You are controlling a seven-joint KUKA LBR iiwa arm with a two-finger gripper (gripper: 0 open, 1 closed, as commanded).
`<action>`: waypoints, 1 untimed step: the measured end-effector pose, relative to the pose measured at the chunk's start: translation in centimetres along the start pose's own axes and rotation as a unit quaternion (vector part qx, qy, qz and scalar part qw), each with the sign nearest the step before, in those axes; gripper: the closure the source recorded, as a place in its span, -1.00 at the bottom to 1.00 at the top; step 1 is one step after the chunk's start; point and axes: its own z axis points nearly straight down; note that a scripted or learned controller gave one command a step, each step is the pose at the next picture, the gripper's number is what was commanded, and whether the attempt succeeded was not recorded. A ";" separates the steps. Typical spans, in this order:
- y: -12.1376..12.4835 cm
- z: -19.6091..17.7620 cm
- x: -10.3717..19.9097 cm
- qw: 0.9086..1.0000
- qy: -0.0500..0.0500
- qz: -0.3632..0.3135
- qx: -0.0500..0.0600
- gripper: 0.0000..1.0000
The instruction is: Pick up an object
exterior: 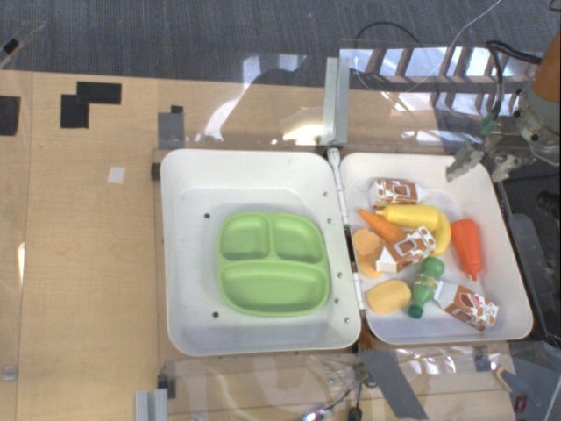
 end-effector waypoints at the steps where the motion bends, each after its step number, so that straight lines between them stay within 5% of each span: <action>1: -2.2 10.1 5.2 0.998 0.000 0.068 -0.001 -1.00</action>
